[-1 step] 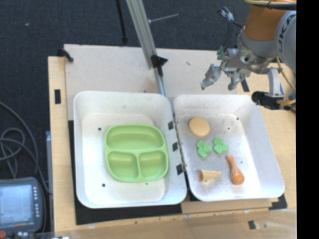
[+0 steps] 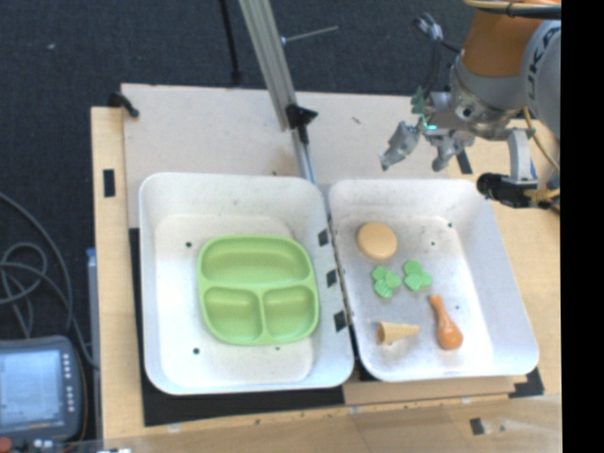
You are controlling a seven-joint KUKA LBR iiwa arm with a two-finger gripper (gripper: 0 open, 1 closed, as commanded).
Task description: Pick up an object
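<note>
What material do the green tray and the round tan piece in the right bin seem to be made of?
The green tray looks like molded plastic with a smooth matte finish: even color, rounded rims, three pressed compartments. The round tan piece is probably toy food in plastic or foam; its surface is plain and dull, but the picture is too coarse to tell which.

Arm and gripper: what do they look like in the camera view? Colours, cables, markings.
The arm is grey with a broad orange band above the wrist. Thin cables loop over its top and a thin wire sticks out on its left. The gripper is grey metal with two slim fingers, and a small green-blue light glows at its base. A black fitting with a yellow wire sits beside the wrist. No legible markings.
</note>
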